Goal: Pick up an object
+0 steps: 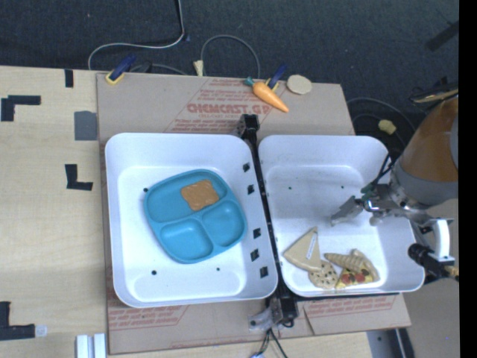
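Note:
The right bin (328, 151) holds a beige wedge-shaped toy sandwich (304, 250) and a pizza-slice toy (350, 268) with a spotted cracker by it near the front. My gripper (347, 210) hangs over the right half of this bin, pointing left, a little above and to the right of the wedge. No object sits between its tips. In the left bin (127, 155) lies a blue divided plate (195, 216) with a brown toast piece (200, 195) in its top compartment.
An orange toy carrot (270, 96) and a round beige disc (299, 85) lie on the cardboard behind the bins. Cables run across the dark floor at the back. A black clip row (253, 192) divides the two bins.

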Controlling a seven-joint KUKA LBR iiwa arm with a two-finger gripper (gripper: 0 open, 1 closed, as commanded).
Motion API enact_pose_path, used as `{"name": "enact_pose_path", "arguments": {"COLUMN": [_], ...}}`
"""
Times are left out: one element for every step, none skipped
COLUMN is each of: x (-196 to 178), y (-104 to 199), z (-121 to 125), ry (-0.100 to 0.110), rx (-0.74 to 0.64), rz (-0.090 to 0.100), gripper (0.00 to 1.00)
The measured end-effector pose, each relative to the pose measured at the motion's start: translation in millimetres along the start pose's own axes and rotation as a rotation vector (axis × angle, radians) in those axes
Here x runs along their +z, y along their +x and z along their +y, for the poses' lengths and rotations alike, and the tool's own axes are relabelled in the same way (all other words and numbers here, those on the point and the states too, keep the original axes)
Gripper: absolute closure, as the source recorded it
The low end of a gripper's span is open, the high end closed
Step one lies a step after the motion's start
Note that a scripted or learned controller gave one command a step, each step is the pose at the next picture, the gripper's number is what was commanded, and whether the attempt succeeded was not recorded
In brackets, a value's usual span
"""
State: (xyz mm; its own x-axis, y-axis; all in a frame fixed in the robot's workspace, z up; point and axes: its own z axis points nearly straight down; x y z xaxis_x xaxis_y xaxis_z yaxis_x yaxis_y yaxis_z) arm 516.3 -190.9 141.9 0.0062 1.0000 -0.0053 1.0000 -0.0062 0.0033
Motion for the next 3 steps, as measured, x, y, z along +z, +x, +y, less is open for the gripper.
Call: {"name": "enact_pose_path", "arguments": {"x": [46.0,54.6,54.3], "y": [68.7,95.6,82.9], "z": [57.4,-24.8,-30.3], "ry": [0.005,-0.004,-0.005], "rx": [-0.015,-0.006,-0.009], "rz": [0.009,0.002,0.005], "gripper": [0.0,0.0,0.0]}}
